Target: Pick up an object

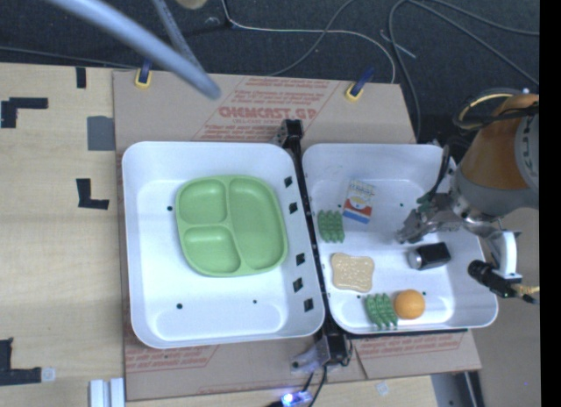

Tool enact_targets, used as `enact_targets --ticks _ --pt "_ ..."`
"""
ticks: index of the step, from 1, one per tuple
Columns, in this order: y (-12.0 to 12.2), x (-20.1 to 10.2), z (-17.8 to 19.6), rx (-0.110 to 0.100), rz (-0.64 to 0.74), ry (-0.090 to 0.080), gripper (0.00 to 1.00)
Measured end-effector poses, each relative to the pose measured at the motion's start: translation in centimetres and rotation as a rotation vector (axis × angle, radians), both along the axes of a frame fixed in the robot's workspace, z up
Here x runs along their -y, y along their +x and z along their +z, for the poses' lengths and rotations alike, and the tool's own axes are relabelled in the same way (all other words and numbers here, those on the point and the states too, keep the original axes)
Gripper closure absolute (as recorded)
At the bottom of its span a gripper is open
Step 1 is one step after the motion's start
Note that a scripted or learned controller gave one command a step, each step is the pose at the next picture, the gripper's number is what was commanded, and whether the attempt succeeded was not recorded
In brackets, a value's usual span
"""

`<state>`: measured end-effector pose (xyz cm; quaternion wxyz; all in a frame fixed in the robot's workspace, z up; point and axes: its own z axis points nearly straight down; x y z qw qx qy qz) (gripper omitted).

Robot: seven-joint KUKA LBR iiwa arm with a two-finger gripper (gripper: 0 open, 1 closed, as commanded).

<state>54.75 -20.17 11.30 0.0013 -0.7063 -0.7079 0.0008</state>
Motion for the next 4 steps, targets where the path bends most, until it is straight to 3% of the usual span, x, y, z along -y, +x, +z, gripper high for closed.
enact_targets --ticks 3,4 --pt "-0.3 0.4 13.5 0.007 -0.001 -0.003 1.00" --pt "-0.2 -5.7 13.1 0.002 0.003 0.000 1.00"
